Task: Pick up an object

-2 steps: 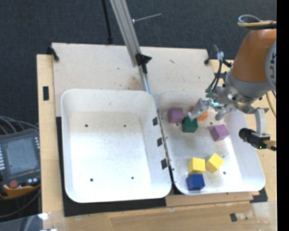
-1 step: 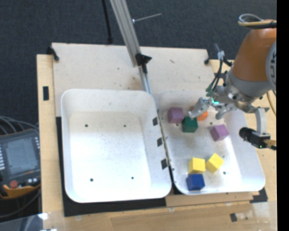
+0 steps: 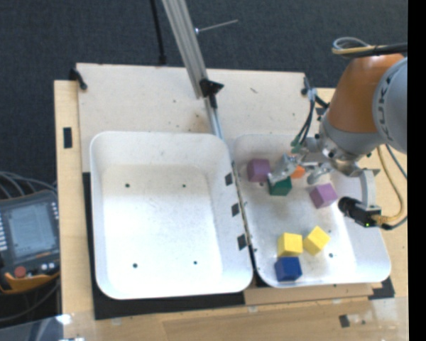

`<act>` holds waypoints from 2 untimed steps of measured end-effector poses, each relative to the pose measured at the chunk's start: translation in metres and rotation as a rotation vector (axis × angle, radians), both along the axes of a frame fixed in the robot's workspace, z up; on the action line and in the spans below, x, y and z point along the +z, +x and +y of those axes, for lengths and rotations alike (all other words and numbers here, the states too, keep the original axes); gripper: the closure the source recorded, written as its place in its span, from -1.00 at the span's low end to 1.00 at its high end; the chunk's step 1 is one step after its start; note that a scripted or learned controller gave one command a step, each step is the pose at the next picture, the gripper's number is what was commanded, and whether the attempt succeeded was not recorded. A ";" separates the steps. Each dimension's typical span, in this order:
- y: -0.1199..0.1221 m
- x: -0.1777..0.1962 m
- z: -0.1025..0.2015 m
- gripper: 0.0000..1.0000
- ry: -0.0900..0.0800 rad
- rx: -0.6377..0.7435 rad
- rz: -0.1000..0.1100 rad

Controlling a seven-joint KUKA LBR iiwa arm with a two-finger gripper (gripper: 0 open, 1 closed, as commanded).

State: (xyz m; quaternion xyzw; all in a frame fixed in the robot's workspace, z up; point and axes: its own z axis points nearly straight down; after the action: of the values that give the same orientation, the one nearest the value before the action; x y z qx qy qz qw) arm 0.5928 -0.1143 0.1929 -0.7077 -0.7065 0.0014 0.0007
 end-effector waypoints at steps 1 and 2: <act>-0.004 -0.043 -0.004 -1.00 0.000 -0.001 0.001; -0.004 -0.095 -0.005 -1.00 0.000 -0.001 0.001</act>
State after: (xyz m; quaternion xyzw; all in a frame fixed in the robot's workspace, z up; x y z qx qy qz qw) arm 0.5884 -0.1192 0.0977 -0.7080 -0.7062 0.0017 0.0012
